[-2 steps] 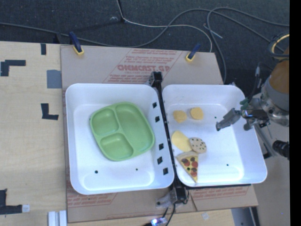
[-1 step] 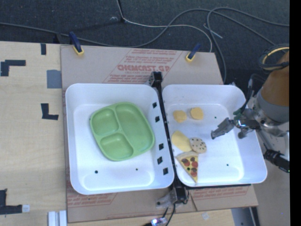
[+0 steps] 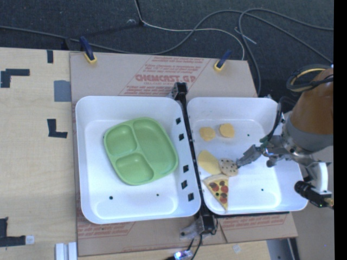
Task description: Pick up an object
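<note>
Two-finger gripper (image 3: 240,163) down low in the right white plastic bin (image 3: 265,196), reaching in from the right on the grey arm with the orange band (image 3: 316,110). Can't really tell if the fingers are spread or pressed together, too small and dark at this angle. Tip sitting right at the small tan waffle-looking cracker piece (image 3: 229,168), touching or just about, but no clear sign of anything pinched between the fingers. Just left of that cracker, a pale yellow cheese-like wedge (image 3: 207,161), and below both, a toy pizza slice with red dots (image 3: 218,190) pointing toward the bin's front edge. Further back in the same bin, two round yellow-orange discs (image 3: 217,131) side by side, well clear of the gripper. Over in the left white plastic bin (image 3: 92,199), a light green three-compartment plastic tray (image 3: 140,150) lying flat, a bit rotated. Both bins on a brown cardboard sheet (image 3: 157,72), held by two blue-and-yellow clamps (image 3: 87,52) at the back edge.
</note>
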`<state>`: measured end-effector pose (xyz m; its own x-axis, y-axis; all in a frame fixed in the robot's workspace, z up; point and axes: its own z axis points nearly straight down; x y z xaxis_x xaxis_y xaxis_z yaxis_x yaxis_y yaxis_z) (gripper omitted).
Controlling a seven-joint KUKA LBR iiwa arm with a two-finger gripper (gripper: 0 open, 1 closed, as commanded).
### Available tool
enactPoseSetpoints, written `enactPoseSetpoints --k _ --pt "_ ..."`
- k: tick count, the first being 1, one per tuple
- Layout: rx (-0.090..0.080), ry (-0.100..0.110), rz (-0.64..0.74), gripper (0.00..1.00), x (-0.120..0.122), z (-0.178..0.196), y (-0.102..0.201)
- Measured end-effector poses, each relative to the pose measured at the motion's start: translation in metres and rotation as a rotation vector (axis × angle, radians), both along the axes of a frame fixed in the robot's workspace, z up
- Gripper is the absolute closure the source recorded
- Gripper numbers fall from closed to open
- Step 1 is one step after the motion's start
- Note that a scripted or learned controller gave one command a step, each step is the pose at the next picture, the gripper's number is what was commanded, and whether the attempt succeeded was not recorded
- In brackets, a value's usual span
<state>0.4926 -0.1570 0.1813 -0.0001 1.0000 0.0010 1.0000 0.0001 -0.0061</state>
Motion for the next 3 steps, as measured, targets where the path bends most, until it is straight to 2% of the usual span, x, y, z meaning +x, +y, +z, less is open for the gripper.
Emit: enactPoseSetpoints --k 1,2,3 --pt "0.001 0.002 0.001 0.0 0.004 -0.061 0.007" --pt "0.0 -0.003 0.002 1.0 0.005 -0.048 0.007" --pt "-0.002 -0.011 0.001 1.0 0.002 0.014 0.009"
